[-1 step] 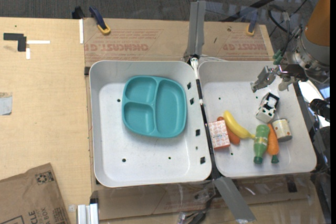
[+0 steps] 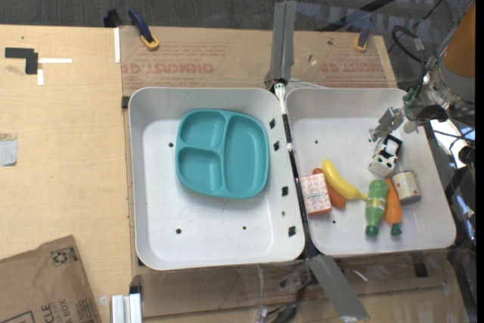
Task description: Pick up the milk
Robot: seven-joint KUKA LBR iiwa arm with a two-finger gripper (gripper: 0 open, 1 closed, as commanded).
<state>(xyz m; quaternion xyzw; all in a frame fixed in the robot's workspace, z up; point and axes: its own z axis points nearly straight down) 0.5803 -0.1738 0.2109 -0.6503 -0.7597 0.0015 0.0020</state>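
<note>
Seen from above, the left bin (image 2: 144, 185) holds a teal divided plate (image 2: 223, 153); the right bin (image 2: 333, 231) holds a red carton (image 2: 314, 194), a banana (image 2: 339, 179), a green bottle (image 2: 375, 206), a carrot (image 2: 394, 206), a small can (image 2: 407, 186) and the milk (image 2: 385, 155), a small white carton with black patches. My gripper (image 2: 393, 122) hangs over the right bin's far right part; I cannot tell its state; the milk lies just below it toward the near side, whether touching I cannot tell.

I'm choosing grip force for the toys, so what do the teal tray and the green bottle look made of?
The teal tray looks like moulded plastic, matte: uniform colour, rounded compartment ridges. The green bottle looks like glossy plastic, judging by its bright highlights, though whether it is hard or soft is unclear.
</note>
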